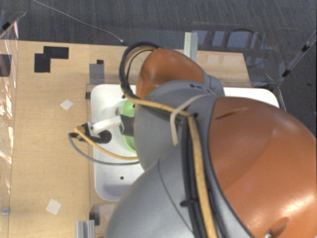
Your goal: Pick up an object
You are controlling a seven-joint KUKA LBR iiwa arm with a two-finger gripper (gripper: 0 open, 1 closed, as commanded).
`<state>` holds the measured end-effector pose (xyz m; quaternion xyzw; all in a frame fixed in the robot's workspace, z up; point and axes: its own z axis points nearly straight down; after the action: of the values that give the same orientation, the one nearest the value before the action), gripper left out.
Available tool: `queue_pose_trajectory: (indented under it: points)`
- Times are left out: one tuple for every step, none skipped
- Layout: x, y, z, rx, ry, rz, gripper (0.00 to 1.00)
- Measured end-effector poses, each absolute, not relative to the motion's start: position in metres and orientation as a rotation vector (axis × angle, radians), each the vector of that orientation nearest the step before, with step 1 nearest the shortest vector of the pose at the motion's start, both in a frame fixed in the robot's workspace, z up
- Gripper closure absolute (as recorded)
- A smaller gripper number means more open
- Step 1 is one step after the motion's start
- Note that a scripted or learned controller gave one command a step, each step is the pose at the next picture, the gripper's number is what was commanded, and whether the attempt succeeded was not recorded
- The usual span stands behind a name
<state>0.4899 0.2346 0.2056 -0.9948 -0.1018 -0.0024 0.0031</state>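
Observation:
A bright green object (130, 109) lies in the left white bin (106, 95). Only slivers of it show beside the arm, and a second green patch (131, 143) appears lower down. The grey and orange arm (208, 157) reaches over this bin and covers most of it. My gripper (127, 126) shows as a dark part at the arm's left edge, right over the green object. A white fitting (105, 125) and a yellow cable (99, 145) stick out to its left. Whether anything is held is hidden by the arm.
The wooden bench (49, 133) spreads out to the left, with black markers (49, 58) at its far left. A corner of the right bin (262, 95) peeks out behind the arm. Clear panels stand along the left (7, 83) and right (292, 58) sides.

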Motion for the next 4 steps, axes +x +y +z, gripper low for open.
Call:
queue_pose_trajectory:
  points:
    - [0.487,0.235,0.246,-2.983,-0.985,-0.002,1.0]
    - [0.498,0.235,0.225,-3.124,-0.319,-0.001,1.0]
    - [0.499,0.235,0.236,-3.122,-0.322,-0.005,1.0]
    - [0.487,0.234,0.215,-3.124,-0.329,0.001,1.0]
